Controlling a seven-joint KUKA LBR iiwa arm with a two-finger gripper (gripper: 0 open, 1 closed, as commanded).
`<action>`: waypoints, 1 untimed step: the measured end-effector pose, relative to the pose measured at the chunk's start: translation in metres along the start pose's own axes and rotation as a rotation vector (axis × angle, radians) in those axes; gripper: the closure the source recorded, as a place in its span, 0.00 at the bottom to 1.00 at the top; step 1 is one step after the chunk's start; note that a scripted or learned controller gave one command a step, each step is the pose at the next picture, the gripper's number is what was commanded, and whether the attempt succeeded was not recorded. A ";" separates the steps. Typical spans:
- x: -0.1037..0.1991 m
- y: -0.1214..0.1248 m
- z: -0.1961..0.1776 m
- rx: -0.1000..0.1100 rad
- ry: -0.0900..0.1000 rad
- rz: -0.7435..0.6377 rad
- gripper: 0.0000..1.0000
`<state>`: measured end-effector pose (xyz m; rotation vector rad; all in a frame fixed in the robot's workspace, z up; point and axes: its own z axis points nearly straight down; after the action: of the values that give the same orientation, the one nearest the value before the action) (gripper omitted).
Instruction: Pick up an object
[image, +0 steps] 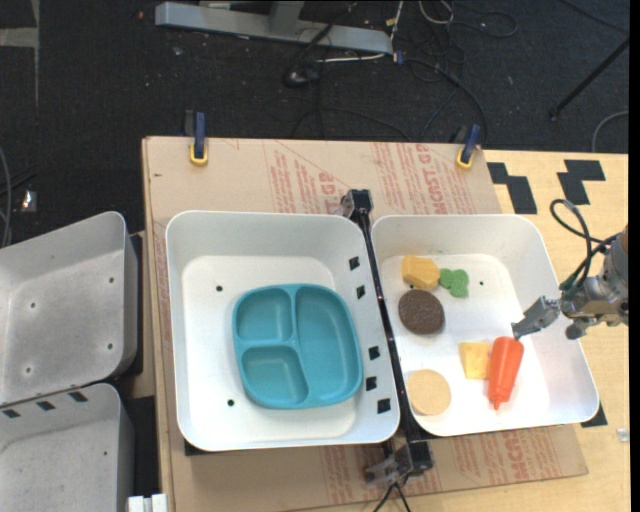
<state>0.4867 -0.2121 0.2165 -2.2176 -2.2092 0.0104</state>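
Presently my hand hovers at the right bin; whether it is wide or narrow, I cannot tell. Just beside it lies the orange carrot, touching a yellow wedge; brown disc nearby.

You have bright, even light from overhead, so both white bins read clearly without blown-out glare. Shadows are soft and short: look under the teal tray, where a faint grey edge falls on the bin floor, and along the divider between the bins. The dark floor around the bench stays dim, and its cables are hard to pick out. Focus is fair in the middle but detail is coarse. The arm at the right edge is slightly smeared. The printed lettering on the cardboard is soft. Straight edges bow little.
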 end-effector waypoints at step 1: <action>0.001 0.003 -0.006 -0.012 -0.004 -0.004 0.00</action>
<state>0.4897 -0.2117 0.2229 -2.2208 -2.2219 0.0011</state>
